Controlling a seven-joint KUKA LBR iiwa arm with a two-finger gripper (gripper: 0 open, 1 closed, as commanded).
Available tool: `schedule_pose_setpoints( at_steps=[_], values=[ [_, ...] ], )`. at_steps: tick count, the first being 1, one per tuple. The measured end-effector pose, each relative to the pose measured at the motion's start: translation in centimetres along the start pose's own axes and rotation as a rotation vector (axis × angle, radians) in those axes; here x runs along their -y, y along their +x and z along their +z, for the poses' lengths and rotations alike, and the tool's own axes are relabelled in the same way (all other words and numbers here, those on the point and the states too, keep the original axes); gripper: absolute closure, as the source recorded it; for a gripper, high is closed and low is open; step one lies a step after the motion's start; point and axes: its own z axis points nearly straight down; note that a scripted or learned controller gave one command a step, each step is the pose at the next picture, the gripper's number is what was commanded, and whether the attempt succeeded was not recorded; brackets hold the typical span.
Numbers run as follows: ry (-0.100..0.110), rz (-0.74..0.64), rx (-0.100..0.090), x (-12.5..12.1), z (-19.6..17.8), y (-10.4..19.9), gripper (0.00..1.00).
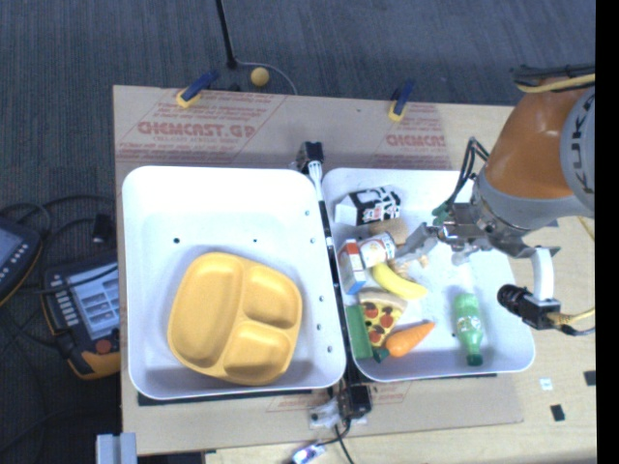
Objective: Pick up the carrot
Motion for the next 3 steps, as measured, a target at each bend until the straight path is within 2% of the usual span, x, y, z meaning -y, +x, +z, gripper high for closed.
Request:
schedule_pose_setpoints(
  at_steps=[1,2,3],
  values=[
    [0.001,-0.435,-0.002,5.1,8.2,-1.7,0.0],
    [-0.009,-0.581,0.011,4.7,11.4,0.1,0.0],
    [-0.019,-0.578,0.013,4.4,10.3,0.2,1.0]
  ],
)
